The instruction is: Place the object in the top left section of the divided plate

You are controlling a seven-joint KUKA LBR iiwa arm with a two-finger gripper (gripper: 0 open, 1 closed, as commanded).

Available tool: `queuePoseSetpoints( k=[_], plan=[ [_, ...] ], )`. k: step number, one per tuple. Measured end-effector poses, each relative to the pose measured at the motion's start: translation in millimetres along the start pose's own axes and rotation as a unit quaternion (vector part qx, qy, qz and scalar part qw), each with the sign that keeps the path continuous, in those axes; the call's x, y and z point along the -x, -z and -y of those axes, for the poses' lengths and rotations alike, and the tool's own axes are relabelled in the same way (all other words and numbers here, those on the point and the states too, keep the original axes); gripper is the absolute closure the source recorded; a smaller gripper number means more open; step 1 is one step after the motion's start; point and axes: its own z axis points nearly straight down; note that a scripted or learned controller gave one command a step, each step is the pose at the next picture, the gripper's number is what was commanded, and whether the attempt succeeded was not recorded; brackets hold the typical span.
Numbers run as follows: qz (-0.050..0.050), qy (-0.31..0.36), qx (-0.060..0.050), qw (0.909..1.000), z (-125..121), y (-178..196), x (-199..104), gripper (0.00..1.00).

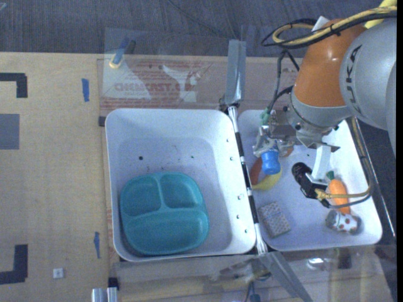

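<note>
A teal divided plate [164,214] lies in the near part of the left bin [126,131]; its two smaller sections face the far side. My gripper [269,145] hangs over the left side of the right bin [368,222]. Directly under it is a blue piece [271,164] resting against a red and yellow rounded toy [261,177]. The gripper's tip meets the top of the blue piece, and the wrist hides how they touch.
Also in the right bin are a grey patterned square pad [274,218] near the front, an orange carrot-like toy [338,189], and a small white and red object [343,223]. A metal divider rail [235,80] stands behind the gap between the bins.
</note>
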Motion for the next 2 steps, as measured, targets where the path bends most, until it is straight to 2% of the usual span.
queuePoseSetpoints(
  k=[1,2],
  plan=[
    [0.0,0.084,0.001,0.9965,-42.2,-35.6,-96.6,1.0],
    [-0.001,0.201,-0.001,0.9797,-15.8,-34.7,-162.0,1.0]
  ],
)
